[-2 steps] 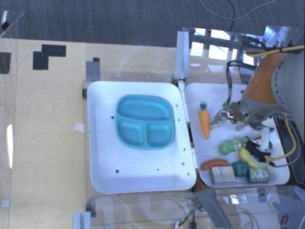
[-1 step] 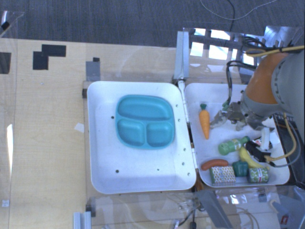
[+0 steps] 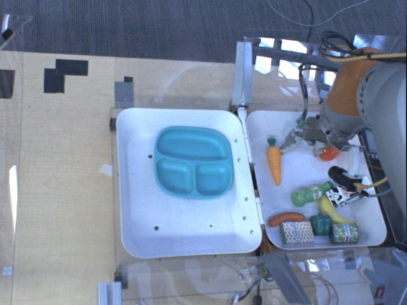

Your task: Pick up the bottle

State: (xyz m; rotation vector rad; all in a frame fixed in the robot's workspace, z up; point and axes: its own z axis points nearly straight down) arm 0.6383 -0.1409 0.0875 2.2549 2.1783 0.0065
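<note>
While my hand (image 3: 305, 135) hovers splayed and empty at the right bin's (image 3: 261, 170) far end, the bottle (image 3: 310, 194) lies nearer, beside the banana (image 3: 332, 210). I'd descend across its middle, clear of that neighbour.

Bright, even light; glare on clear panels, perhaps slightly soft

The bottle (image 3: 310, 194) in front of me is green, lying on its side in the right bin (image 3: 289, 170), between the carrot (image 3: 274, 162) and the banana (image 3: 334, 211).
</note>
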